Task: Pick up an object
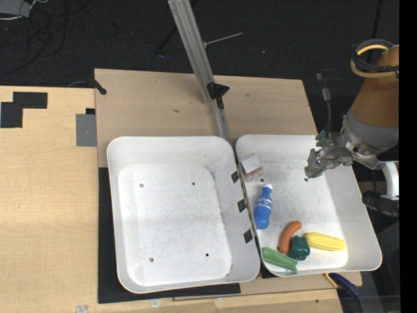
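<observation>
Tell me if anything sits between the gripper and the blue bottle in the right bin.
Nothing visible does. The gripper hangs over the right bin, and only bare bin floor lies between it and the blue bottle. The small box sits beyond the bottle, off that line.

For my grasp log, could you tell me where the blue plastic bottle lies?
The blue plastic bottle lies in the right white bin, along its left wall.

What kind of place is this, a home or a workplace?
Most likely a robotics lab bench for grasping trials. A grey arm with a gripper hangs over two white bins, the right bin holds toy items such as a corn cob, and cables lie on the dark floor.
</observation>
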Robot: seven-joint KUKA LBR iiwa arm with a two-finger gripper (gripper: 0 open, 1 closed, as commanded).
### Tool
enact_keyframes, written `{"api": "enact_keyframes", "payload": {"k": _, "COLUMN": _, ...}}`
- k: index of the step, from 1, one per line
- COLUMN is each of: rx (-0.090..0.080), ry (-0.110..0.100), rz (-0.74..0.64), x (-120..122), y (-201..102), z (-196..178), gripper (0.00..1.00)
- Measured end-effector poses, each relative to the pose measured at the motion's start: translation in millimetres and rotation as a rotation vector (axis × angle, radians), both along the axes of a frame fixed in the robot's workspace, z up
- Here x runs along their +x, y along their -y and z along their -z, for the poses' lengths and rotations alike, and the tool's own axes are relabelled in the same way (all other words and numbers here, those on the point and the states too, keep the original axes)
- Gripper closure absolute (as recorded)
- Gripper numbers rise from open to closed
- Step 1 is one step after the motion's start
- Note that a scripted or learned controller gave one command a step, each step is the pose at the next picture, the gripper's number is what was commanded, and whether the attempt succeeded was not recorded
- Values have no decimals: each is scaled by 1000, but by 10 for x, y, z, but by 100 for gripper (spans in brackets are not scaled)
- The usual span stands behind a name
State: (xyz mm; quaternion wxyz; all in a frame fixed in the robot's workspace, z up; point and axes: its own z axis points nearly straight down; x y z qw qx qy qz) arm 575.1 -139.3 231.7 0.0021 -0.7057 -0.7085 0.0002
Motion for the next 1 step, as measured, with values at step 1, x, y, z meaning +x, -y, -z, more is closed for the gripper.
{"api": "enact_keyframes", "payload": {"k": 1, "rx": 0, "ry": -1, "rz": 0, "x": 49, "y": -482, "z": 99, "gripper": 100}}
